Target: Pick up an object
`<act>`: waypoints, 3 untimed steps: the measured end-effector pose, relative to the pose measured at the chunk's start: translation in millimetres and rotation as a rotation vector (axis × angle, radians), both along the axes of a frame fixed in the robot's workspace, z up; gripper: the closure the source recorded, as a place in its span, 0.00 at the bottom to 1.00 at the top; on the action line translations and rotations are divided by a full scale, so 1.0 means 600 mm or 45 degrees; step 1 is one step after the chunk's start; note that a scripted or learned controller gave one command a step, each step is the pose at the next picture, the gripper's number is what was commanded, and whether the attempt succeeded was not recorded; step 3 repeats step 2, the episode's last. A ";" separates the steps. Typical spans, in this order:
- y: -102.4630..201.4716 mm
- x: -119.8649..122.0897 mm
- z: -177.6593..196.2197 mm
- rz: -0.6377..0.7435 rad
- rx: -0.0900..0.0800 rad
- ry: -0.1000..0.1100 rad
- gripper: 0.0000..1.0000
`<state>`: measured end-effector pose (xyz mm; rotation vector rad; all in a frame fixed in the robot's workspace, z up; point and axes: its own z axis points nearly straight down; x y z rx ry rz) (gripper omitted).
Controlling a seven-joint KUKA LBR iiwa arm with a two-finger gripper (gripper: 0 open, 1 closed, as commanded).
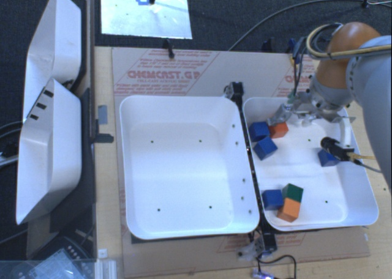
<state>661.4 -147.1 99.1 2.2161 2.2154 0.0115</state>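
Note:
My gripper (294, 112) hangs low over the far part of the right bin (358, 204), with the arm coming in from the right. Just below and left of it sits a small orange block (279, 129), touching a blue block (258, 130). Another blue block (265, 148) lies right in front of those two. A further blue block (327, 158) rests near the bin's right wall. At the near side, a blue block (272, 199), a green block (293, 193) and an orange block (289, 209) cluster together. Nothing shows in the gripper's grasp.
The left bin (184, 167) stands beside the right one, their walls meeting along a ridge (248, 161). Both rest on a cardboard sheet (184, 70). White panels (52, 119) lean at the far left, and cables (275, 14) run behind the bench.

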 end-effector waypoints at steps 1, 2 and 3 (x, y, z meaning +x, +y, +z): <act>0.002 -0.008 -0.008 -0.001 -0.001 0.011 0.00; -0.028 -0.062 -0.015 -0.100 0.001 0.011 0.00; -0.028 -0.062 -0.015 -0.100 0.001 0.011 0.00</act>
